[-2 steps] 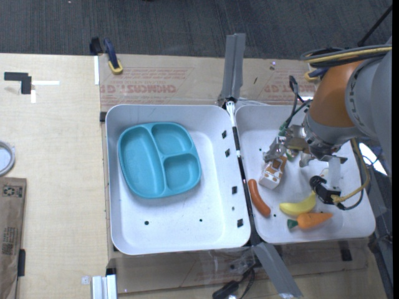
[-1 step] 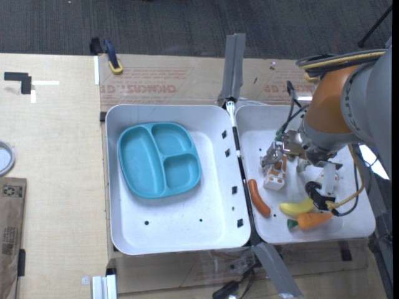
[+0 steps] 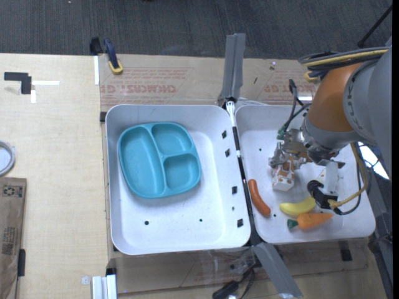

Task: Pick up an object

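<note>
Four small objects are lying in the right bin [image 3: 349, 229]. An orange-red sausage [image 3: 259, 197] is lying at a slant near the bin's left wall, its upper end toward that wall. A yellow banana [image 3: 298, 206] is curving just to its right, and an orange carrot [image 3: 313, 220] with a green tip is lying right below the banana, apparently touching it. A small white and brown item [image 3: 283, 177], too blurred to identify, is sitting above the banana, directly under the claw [image 3: 285, 159].
</note>
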